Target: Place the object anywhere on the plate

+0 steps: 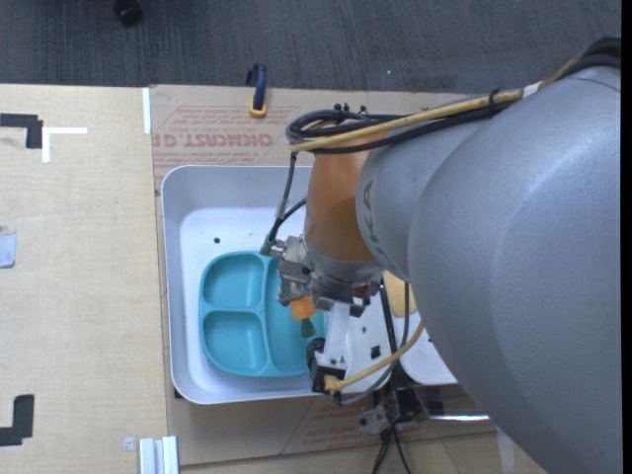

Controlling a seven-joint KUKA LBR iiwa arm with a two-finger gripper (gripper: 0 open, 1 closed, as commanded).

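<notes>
A teal plate [237, 314] with three compartments lies in the left white bin [188, 200]. My gripper [300, 302] hangs over the plate's right-hand compartment, with most of it hidden by the wrist. A small orange object [303, 308] peeks out right under the gripper, above the plate's right part. The wrist hides whether the object is held or rests on the plate.
The big grey arm covers the right bin [434, 363] almost entirely; a pale yellow thing [396, 294] shows there beside the wrist. A blue and yellow clamp [257, 89] sits on the cardboard behind the bins. Bare wooden bench lies to the left.
</notes>
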